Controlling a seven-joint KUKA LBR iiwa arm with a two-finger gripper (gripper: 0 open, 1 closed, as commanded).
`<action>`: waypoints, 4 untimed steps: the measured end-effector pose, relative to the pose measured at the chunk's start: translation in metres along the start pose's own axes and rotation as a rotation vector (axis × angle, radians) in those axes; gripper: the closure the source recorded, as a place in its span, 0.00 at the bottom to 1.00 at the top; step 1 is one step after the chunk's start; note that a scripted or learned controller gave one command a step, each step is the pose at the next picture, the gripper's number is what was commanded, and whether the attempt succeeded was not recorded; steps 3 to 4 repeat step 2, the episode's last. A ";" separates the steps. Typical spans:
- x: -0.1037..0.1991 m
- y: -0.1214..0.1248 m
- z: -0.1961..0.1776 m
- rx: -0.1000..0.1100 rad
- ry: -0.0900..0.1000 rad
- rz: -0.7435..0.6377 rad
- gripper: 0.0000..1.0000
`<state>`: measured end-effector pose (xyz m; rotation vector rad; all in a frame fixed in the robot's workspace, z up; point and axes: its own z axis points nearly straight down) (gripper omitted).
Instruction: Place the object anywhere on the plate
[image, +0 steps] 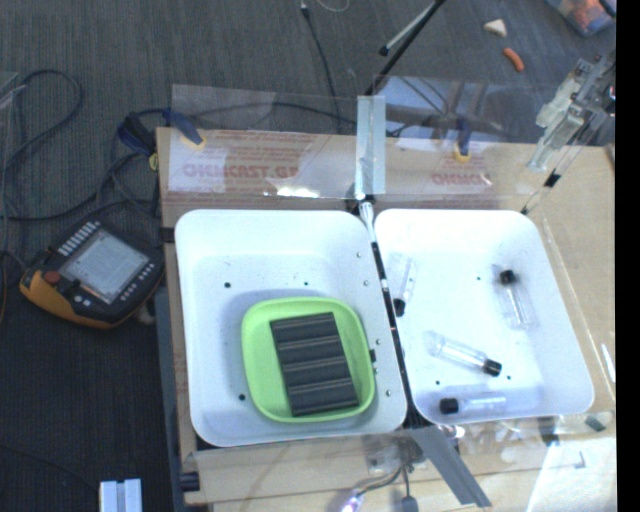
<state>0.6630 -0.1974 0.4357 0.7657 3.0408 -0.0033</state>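
Note:
A light green square plate (258, 335) lies in the left white bin (205, 270), toward its front. On the plate rests a dark grey ridged block (314, 363), lying flat and covering most of the plate's middle. Several clear tubes with black caps lie in the right white bin (450, 235): one (514, 302) near the right wall, one (460, 352) in the middle, one (478, 405) at the front wall, and one (403, 280) beside the divider between the bins.
A teach pendant (95, 272) with cables lies on the floor left of the bench. A clear plastic sheet with red lettering (240, 170) and a metal upright (371, 150) stand behind the bins. A pale frame (568, 110) stands at the top right.

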 end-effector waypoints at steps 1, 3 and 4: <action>-0.007 -0.026 0.000 -0.001 -0.001 -0.245 0.00; -0.011 -0.022 0.000 -0.002 0.000 -0.442 0.00; -0.011 -0.022 0.000 -0.002 0.000 -0.442 0.00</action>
